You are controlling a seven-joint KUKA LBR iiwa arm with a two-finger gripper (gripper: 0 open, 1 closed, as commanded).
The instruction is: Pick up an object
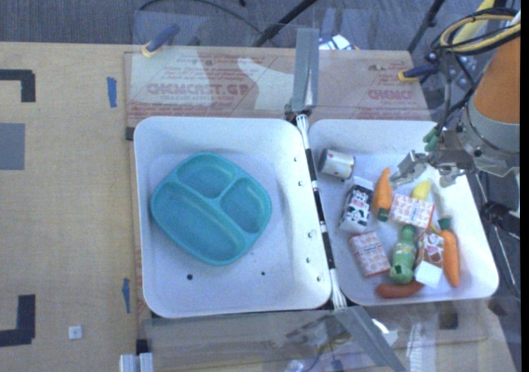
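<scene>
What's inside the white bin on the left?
The left bin has one thing inside it: a teal plate with three sections, lying flat. What's under the plate is covered.

- The bench [58,197] is viewed from one camera fixed above it, angled down at a slant.
- Both white bins are taken in whole: left bin [165,135], right bin [479,275].
- Floor is seen beyond the bench's far edge.
</scene>
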